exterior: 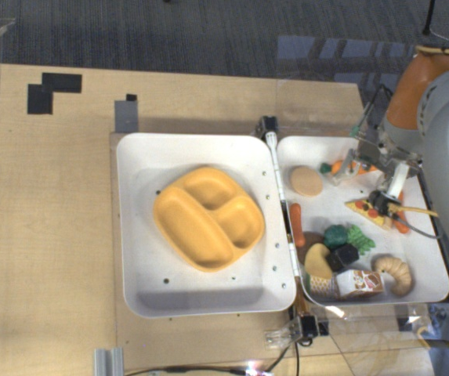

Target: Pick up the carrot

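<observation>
The carrot (295, 223) (probably light, stiff, slick plastic) lies at nine o'clock in the right bin (436, 288); grip mid-length. Whether the gripper (381, 200) is open, I cannot tell.

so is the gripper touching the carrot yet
Apart. The camera view shows the gripper over the pizza slice at the right bin's far side, white floor separating it from the carrot.

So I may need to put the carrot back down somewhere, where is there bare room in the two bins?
Left bin: bare floor all around the yellow divided plate, widest along the near edge. Right bin: a small bare patch mid-floor between the tan round piece, pizza slice and broccoli. Its near end is crowded, and the gripper is over its far right.
</observation>
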`<state>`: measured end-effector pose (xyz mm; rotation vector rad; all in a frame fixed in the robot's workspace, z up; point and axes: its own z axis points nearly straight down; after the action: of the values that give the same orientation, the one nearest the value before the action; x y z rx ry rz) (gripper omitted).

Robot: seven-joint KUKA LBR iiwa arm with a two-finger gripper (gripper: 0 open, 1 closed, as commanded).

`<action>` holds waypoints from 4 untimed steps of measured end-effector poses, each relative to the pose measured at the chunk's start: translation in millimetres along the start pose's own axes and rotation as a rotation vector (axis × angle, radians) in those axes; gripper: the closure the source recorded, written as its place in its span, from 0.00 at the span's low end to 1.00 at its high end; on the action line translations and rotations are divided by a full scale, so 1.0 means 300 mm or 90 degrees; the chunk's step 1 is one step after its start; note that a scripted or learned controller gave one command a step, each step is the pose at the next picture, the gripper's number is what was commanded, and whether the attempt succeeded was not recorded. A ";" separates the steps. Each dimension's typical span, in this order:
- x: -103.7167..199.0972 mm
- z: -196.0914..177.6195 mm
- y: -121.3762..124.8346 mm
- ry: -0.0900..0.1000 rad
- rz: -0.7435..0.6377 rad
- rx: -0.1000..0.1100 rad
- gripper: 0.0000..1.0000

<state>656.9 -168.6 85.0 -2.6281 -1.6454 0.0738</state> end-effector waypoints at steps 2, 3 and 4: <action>0.263 -0.334 -0.099 0.016 -0.062 -0.052 0.00; 0.042 -0.004 -0.017 0.014 0.006 -0.042 0.00; 0.058 -0.046 -0.021 0.014 -0.001 -0.043 1.00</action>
<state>659.7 -150.4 98.7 -2.6661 -1.6713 -0.0104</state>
